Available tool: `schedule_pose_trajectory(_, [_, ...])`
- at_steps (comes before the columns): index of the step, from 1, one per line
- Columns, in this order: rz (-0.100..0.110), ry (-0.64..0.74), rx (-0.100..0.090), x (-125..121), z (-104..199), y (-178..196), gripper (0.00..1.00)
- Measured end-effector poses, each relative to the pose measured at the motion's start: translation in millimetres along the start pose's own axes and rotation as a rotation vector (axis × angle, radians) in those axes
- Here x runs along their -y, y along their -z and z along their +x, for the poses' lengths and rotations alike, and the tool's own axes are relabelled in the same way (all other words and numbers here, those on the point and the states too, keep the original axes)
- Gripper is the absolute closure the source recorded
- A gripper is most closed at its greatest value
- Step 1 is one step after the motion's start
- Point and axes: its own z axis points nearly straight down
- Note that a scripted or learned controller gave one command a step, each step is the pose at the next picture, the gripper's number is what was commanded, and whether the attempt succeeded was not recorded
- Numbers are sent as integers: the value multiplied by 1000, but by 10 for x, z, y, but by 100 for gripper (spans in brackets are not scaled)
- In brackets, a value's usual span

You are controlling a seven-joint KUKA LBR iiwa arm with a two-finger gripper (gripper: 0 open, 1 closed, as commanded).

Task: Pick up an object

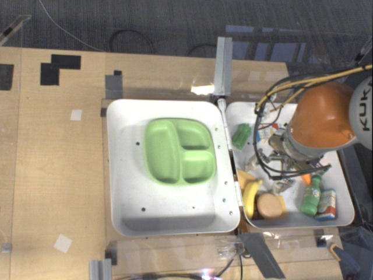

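The things on offer for picking lie crowded in the right bin (348,214), mostly along its near edge. A banana (250,196) rests at about seven o'clock in that bin, curved along the wall by the divider, with a round tan disc (269,206), perhaps a cookie or bun, touching it on the right. At about five o'clock stands a green bottle (311,196), tilted, with a small can or carton (327,204) just beside it. A green block (241,135) sits up at ten o'clock, near the divider and apart from the rest.

The arm (322,116) hangs over the middle of this bin, its orange band taking up the centre, and the gripper (284,179) points down below a tangle of cables toward the gap between the tan disc and the bottle. I cannot tell whether it is clenched or released; the wrist and wires cover it, and I see nothing held in it. My guess is that it is low in the bin because it is trying for something near the middle, though which piece I cannot say.

The left bin (125,156) holds a pale green divided tray (178,150), lying flat and a little toward twelve o'clock, probably as a place for picked things.
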Motion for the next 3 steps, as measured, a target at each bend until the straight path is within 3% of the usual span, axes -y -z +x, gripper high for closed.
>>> schedule_pose_trajectory(1, [5, 71, -5, 1018, 22, 499, 0])
schedule_pose_trajectory(2, [-1, 39, -6, 1050, 421, -23, 0])
schedule_pose_trajectory(3, [1, -79, -5, 827, 652, -11, 0])
